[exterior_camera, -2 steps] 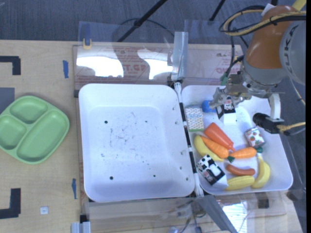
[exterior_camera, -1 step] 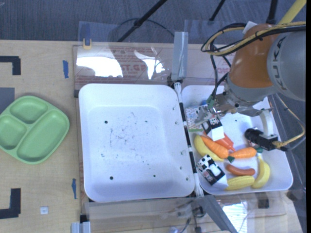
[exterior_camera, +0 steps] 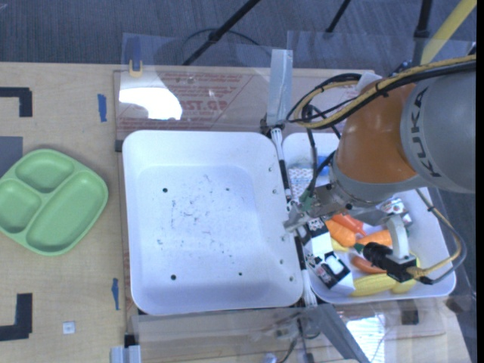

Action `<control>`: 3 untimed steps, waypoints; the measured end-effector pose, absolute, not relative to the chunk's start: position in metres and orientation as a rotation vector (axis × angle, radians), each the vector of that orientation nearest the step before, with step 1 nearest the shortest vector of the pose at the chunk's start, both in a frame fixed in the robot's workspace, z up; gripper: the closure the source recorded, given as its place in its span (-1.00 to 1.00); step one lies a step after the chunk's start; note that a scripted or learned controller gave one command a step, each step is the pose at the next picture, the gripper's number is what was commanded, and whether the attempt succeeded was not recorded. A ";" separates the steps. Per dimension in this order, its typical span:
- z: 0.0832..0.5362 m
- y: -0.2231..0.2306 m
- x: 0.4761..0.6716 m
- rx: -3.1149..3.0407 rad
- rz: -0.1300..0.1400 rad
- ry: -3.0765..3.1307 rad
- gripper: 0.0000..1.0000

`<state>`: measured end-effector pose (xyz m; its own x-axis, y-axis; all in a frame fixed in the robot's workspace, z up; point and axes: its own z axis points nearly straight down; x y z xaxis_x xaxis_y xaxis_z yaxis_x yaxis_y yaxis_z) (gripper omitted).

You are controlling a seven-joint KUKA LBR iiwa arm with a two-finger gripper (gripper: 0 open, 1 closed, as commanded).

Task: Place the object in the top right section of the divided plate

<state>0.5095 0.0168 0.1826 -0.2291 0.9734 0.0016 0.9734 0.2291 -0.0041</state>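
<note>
Grey arm's two-finger gripper point(exterior_camera: 333, 229) low in right white bin point(exterior_camera: 442, 237) among orange and yellow toy items point(exterior_camera: 355, 233); grip state unclear. Green divided plate point(exterior_camera: 50, 200) far left, nothing placed yet.

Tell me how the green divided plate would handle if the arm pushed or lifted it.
The plate looks like thin moulded plastic, so probably light and stiff. It lies flat on the smooth wooden bench, so a push would likely slide it rather than tip it. Its low rounded rim gives the jaws little to grip; an edge pinch might slip.
</note>
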 end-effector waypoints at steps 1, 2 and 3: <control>0.241 0.038 0.516 -1.686 0.000 -2.652 1.00; 0.195 0.076 0.602 -1.645 0.001 -2.677 1.00; 0.184 0.061 0.633 -1.217 -0.002 -2.899 1.00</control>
